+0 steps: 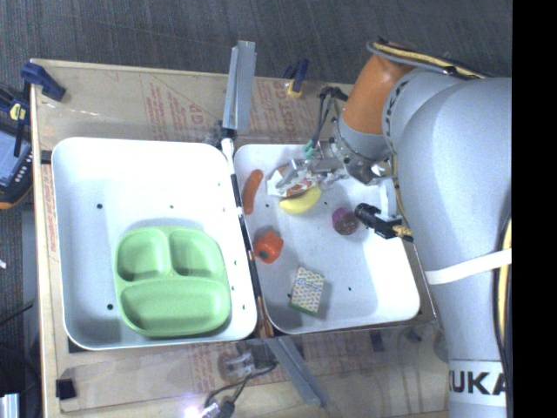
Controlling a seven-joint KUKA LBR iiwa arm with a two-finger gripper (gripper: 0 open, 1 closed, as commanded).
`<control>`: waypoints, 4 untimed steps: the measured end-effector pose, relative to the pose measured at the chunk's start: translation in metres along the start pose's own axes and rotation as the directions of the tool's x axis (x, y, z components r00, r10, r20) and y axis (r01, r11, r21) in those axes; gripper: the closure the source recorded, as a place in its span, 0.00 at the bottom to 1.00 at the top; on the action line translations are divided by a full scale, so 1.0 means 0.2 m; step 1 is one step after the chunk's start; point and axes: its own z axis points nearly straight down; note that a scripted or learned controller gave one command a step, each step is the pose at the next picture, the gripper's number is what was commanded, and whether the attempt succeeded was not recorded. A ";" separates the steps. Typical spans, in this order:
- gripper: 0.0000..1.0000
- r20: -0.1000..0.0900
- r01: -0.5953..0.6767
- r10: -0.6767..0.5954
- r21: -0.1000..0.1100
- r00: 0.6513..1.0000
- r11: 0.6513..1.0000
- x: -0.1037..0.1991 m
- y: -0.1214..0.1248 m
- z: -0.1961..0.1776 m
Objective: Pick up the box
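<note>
The box [306,290] is small, with a green and yellow pattern, and lies in the near part of the right bin [396,290]. My gripper [315,165] is at the far end of that bin, well beyond the box. It hangs over a crumpled silvery packet [290,179] and a yellow banana [300,202]. Nothing shows between the gripper and the box.
An orange-red sausage-shaped thing [251,190] lies by the right bin's left wall, a red tomato-like thing [268,246] nearer the front, and a purple round thing [345,221] to the right. The left bin [87,172] holds a green divided tray [174,281].
</note>
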 end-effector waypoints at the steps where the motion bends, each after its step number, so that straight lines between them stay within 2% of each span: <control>1: 0.00 0.001 0.064 -0.064 -0.007 0.998 0.998 -0.08 -0.39 -0.24; 2: 0.00 0.001 0.064 -0.064 -0.007 0.998 0.998 -0.08 -0.39 -0.24; 3: 0.00 -0.001 0.116 -0.116 -0.004 0.993 0.993 0.08 -0.90 -0.10; 4: 0.00 0.000 0.209 -0.209 -0.005 0.978 0.978 0.27 -0.88 0.03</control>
